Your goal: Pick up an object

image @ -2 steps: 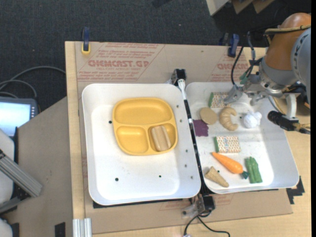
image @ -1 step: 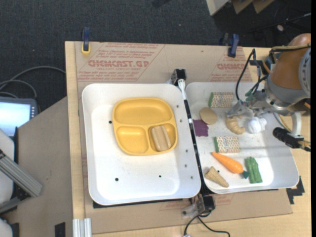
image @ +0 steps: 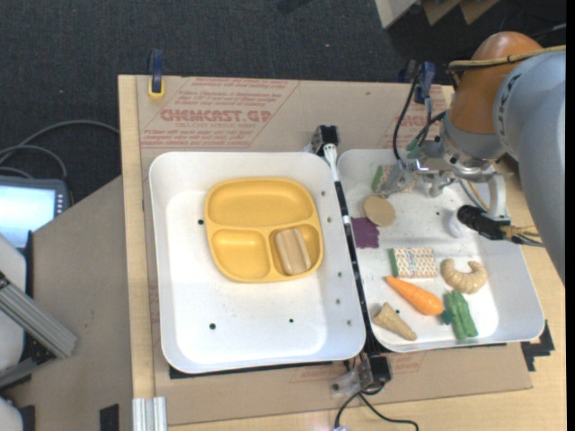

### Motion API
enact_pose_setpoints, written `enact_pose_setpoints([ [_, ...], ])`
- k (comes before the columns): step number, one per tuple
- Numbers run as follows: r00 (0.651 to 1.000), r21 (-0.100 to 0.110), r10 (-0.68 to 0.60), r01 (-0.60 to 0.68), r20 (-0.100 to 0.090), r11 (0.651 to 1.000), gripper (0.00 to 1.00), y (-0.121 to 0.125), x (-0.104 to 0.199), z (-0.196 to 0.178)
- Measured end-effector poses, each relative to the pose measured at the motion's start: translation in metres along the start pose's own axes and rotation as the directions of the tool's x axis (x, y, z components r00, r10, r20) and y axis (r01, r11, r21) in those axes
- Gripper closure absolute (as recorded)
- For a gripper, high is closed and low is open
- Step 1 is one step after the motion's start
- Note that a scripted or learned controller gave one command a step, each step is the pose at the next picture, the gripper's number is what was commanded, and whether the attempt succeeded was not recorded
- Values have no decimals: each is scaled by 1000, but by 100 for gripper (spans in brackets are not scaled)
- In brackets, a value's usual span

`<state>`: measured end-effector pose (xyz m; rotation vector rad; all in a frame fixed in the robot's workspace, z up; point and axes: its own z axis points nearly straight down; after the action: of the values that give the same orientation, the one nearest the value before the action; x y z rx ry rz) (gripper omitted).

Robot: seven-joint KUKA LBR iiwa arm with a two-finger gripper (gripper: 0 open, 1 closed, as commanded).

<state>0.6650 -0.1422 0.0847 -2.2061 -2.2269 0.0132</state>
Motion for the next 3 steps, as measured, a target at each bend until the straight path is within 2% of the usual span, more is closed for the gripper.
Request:
enact_pose_setpoints([
  [1,1000,8,7,-7,3,1000,0,-1,48,0],
  [2,1000,-5,18,-18,-1,1000,0,-71,-37,1],
  [3,1000,1,7,-7,-8,1000,0,-191,53,3],
])
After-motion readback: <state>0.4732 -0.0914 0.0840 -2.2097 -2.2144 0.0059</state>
